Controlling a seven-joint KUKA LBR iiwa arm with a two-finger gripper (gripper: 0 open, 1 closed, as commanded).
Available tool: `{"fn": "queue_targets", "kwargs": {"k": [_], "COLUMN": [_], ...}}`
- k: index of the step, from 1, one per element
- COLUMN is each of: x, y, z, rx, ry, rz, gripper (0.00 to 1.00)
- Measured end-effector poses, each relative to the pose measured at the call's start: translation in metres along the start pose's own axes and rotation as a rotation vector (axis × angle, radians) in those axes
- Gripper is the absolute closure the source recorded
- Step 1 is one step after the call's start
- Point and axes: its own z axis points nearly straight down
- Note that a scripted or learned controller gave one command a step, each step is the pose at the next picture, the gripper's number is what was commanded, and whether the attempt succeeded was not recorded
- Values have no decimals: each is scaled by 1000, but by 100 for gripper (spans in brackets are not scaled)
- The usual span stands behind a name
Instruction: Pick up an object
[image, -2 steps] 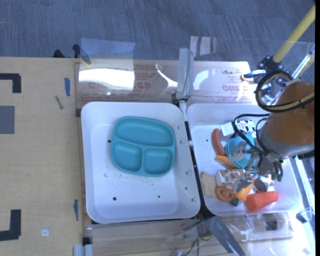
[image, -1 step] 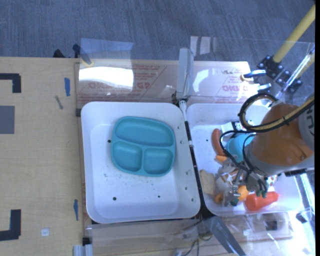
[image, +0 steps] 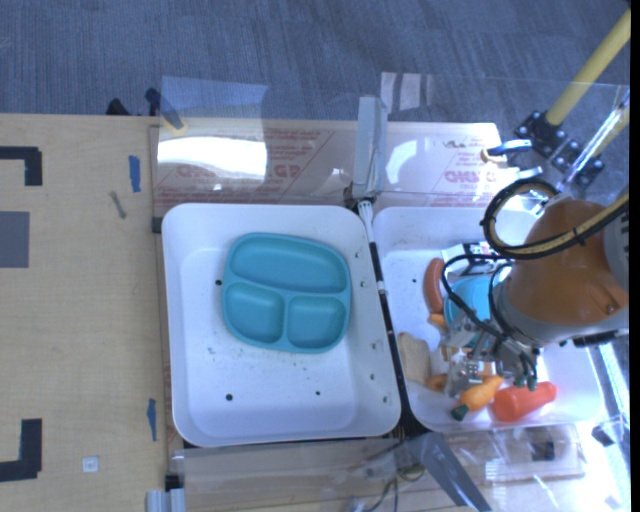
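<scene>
**Op:** Target cluster sits in the front part of the right shallow white bin (image: 400, 232): a small orange plastic carrot with a green stem (image: 474, 396), and touching it on the right a red-orange plastic pepper-like piece (image: 522, 400). The two-finger gripper (image: 480, 362) hangs right over the carrot. I cannot tell how its tips stand; cabling and the wrist hide them.

**Obs:** Holding anything?

**Op:** Nothing I can see between them. I judge this as the descent-and-close step. To do it well I would centre on the carrot alone, square to its long axis, since the red piece crowds it and a stray tip could nudge both away.

**Obs:** Count for the log?

**Op:** Right bin: one carrot, one red piece, one tan slab like a bread slice (image: 414, 355), one long orange-red sausage-shaped piece (image: 433, 285) further back, one small orange bit (image: 438, 381) by the slab. More may lie under the arm. Left shallow white bin (image: 190, 300): one teal three-compartment plastic plate (image: 286, 291), and nothing in its compartments. Bins: two.
</scene>
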Motion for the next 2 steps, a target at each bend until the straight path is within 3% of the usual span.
{"fn": "queue_targets", "kwargs": {"k": [1, 2], "x": [1, 1], "y": [0, -5], "z": [1, 15], "rx": [0, -2], "ry": [3, 4], "rz": [0, 13], "gripper": [0, 0]}}
